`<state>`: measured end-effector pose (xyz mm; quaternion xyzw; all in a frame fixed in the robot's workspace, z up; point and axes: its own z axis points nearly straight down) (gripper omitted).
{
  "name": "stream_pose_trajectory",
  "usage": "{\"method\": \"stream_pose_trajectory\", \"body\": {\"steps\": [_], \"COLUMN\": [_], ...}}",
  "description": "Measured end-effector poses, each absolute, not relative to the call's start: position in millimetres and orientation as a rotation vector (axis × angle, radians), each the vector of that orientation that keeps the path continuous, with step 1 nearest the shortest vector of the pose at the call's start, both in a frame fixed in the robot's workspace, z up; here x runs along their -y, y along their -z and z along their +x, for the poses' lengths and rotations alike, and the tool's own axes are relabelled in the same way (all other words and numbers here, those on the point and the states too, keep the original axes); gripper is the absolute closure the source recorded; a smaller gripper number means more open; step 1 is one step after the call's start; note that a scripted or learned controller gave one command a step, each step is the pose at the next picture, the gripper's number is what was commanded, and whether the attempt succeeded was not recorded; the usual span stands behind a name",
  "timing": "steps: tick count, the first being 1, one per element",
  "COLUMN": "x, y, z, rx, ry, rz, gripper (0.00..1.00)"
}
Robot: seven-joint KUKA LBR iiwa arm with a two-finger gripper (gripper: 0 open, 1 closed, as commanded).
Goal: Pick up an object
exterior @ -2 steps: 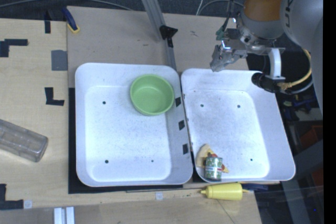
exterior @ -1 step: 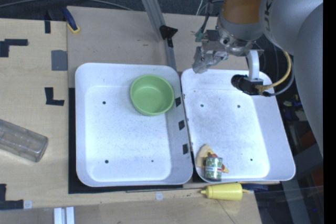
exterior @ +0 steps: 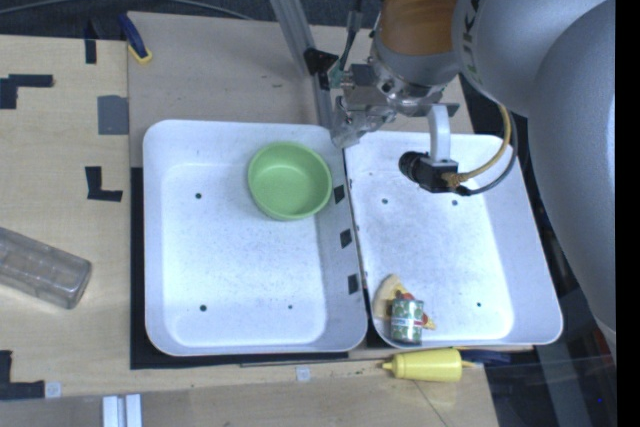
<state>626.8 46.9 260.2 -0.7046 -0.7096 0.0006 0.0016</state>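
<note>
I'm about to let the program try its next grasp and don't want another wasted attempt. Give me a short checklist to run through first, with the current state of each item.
1. Target in a bin: green bowl sits upright in the left bin – ok.
2. Second candidate: small green object lies at the near edge of the right bin – ok.
3. Gripper free of any object: cannot tell.
4. Gripper over a target: it sits at the far end of the divide between the bins, beside the bowl, not above it – not ok.
5. Yellow bottle lies outside the bins, on the bench – not ok as a target.
</note>
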Motion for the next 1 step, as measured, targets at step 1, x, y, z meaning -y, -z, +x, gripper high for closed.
{"method": "stream_pose_trajectory", "body": {"steps": [1], "x": [-95.0], "y": [-255.3], "z": [615.8], "rx": [2.226], "ry": [-0.003], "rz": [-2.212], "gripper": [1.00]}}
